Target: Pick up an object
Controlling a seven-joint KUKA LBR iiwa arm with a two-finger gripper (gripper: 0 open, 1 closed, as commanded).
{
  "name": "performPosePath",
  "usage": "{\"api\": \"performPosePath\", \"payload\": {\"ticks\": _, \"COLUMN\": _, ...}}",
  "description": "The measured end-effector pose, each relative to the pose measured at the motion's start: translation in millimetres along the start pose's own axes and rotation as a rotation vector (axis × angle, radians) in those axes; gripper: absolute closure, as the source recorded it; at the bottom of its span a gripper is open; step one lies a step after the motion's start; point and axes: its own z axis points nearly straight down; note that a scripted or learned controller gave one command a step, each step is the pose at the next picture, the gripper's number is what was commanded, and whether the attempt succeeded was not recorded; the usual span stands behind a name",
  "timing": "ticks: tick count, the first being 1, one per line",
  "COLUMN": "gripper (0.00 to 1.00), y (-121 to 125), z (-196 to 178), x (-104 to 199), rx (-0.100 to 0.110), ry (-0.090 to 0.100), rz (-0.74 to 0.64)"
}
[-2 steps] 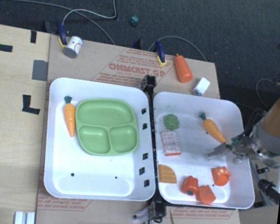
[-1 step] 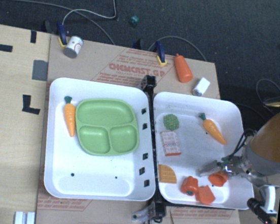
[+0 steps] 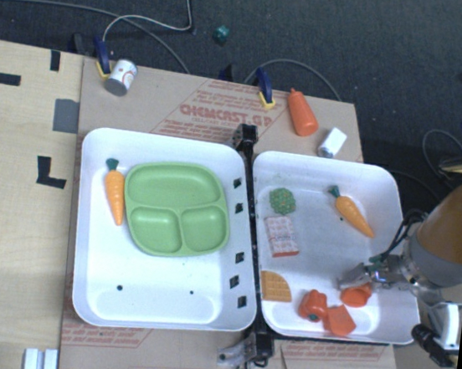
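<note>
Right bin (image 3: 383, 184), near edge — we log red pieces (image 3: 328, 312); gripper (image 3: 359, 281) just above them, grip state we cannot tell. Left bin (image 3: 93, 203) — green divided plate (image 3: 179, 209), carrot (image 3: 114, 194) beside it.

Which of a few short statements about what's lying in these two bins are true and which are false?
1. The green divided plate lies in the left bin. True.
2. A carrot lies beside that plate, on its left. True.
3. The right bin holds no carrot. False: a carrot lies near its far right corner.
4. The gripper is over the left bin. False: it is in the right bin, by a red piece.
</note>
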Motion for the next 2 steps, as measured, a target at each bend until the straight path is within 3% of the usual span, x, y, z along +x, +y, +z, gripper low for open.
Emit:
{"api": "performPosePath", "payload": {"ticks": 1, "gripper": 1.00, "y": 8.1, "z": 9.4, "x": 44.5, "rx": 0.000, "ry": 0.000, "rz": 0.001}}
{"api": "performPosePath", "payload": {"ticks": 2, "gripper": 1.00, "y": 49.9, "z": -74.4, "x": 58.6, "rx": 0.005, "ry": 0.003, "rz": 0.000}}
